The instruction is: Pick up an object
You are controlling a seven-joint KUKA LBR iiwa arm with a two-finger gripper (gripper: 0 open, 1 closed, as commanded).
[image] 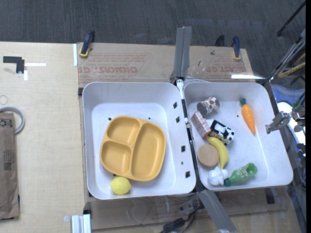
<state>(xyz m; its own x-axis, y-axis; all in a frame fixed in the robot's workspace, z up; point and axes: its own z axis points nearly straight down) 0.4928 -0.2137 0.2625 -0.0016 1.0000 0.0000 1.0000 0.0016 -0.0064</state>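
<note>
The right bin [272, 144] holds several small objects. A small printed can [210, 105] lies near its back, with an orange carrot [248, 118] to the right of it. A red-brown snack packet [200, 124] and a black-and-white toy cow [222, 131] sit in the middle. In front of them, a yellow banana [219, 149] curves around a tan round disc [208, 155]. A green bottle [241, 174] lies at the front beside a white crumpled item [215, 177]. In the left bin [92, 130], a yellow lemon [120, 185] rests at the front edge of a yellow divided plate [133, 148].
Cardboard [160, 64] lies behind the bins, held by two blue clamps [87, 42]. A brown paper bag [7, 164] sits at the far left of the wooden bench. A metal bracket [278, 124] stands at the right bin's right wall.
</note>
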